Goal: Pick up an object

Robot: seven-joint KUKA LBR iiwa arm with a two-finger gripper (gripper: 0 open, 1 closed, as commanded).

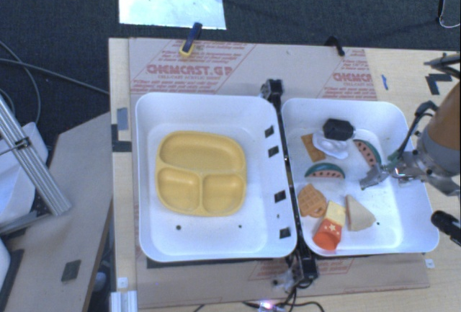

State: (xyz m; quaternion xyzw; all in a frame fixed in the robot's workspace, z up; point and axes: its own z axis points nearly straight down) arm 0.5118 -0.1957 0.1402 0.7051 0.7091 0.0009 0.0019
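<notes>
Right bin [403,228]: watermelon slice [324,172] seemingly crosswise.

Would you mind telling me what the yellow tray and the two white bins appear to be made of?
Yellow tray: likely moulded plastic, matte, with smooth rounded compartments. White bins: probably thin plastic, slightly glossy, with soft rounded rims.

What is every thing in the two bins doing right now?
Yellow tray: flat in the left bin, nothing on it.
Black object: resting, top of the right bin.
Watermelon slices: lying loose.
Crackers: lying flat.
Red fries box: lying down.
Wedge: lying loose.
Gripper: low in the right bin, holding nothing visible.
</notes>
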